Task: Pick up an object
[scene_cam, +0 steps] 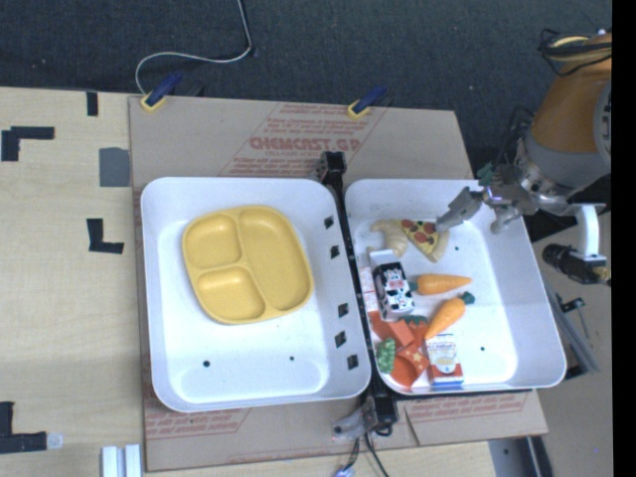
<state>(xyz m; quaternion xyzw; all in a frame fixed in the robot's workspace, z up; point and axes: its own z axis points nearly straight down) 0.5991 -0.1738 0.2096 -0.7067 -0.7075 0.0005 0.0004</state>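
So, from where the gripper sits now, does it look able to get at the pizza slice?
Probably yes. The gripper hovers over the right bin, just right of the pizza slice. Nothing lies on top of the slice; only a pale toy touches its left side.

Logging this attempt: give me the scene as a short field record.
arm: reaches in from the right
tool: over the right bin's upper part, holding nothing
nearest item: pizza slice toy, just left of the tool
other items: two toy carrots, small cow-patterned toy
left bin: yellow divided plate
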